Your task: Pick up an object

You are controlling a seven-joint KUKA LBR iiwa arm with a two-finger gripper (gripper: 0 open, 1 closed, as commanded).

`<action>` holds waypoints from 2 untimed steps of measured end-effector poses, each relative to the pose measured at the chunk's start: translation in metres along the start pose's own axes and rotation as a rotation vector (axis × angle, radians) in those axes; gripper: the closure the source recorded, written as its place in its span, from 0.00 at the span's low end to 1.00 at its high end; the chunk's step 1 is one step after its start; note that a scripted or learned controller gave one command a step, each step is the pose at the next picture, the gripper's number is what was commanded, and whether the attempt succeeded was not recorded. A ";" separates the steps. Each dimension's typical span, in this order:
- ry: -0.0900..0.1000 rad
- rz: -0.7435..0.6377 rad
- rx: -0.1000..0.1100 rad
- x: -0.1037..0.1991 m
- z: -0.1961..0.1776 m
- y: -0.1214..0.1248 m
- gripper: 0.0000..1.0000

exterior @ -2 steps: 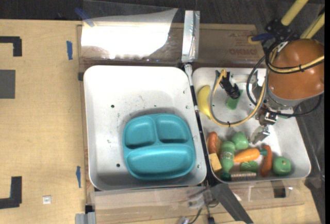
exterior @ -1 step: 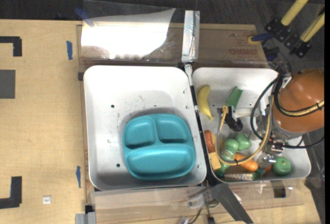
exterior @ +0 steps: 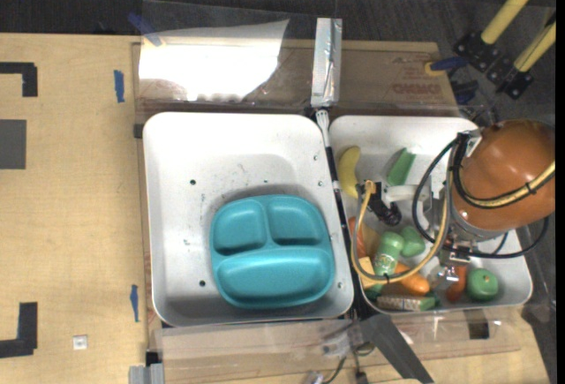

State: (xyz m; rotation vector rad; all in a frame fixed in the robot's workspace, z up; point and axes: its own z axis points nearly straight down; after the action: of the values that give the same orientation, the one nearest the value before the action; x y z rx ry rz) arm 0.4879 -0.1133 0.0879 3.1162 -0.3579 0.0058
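Note:
The right white bin (exterior: 415,124) holds several toy foods: a yellow banana (exterior: 350,169), a green block (exterior: 402,166), a green piece (exterior: 390,247), an orange piece (exterior: 413,286) and a round green fruit (exterior: 483,284). My arm, with its orange band (exterior: 508,175), hangs over the right side of this bin. The gripper (exterior: 452,257) reaches down among the items near the bin's front right. It is mostly hidden under the wrist and cables, and I see no object clearly held.
The left white bin (exterior: 177,153) contains a teal divided plate (exterior: 272,250). A clear plastic sheet (exterior: 221,64) and a metal strip (exterior: 325,60) lie behind the bins. Yellow and black cables (exterior: 362,232) loop over the left part of the right bin.

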 end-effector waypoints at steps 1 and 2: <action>0.000 -0.025 0.000 0.001 0.000 -0.016 0.00; -0.002 -0.022 0.004 0.001 -0.009 -0.019 1.00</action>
State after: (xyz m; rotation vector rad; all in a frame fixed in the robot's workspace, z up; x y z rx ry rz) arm 0.4933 -0.0948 0.0971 3.1242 -0.3238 0.0028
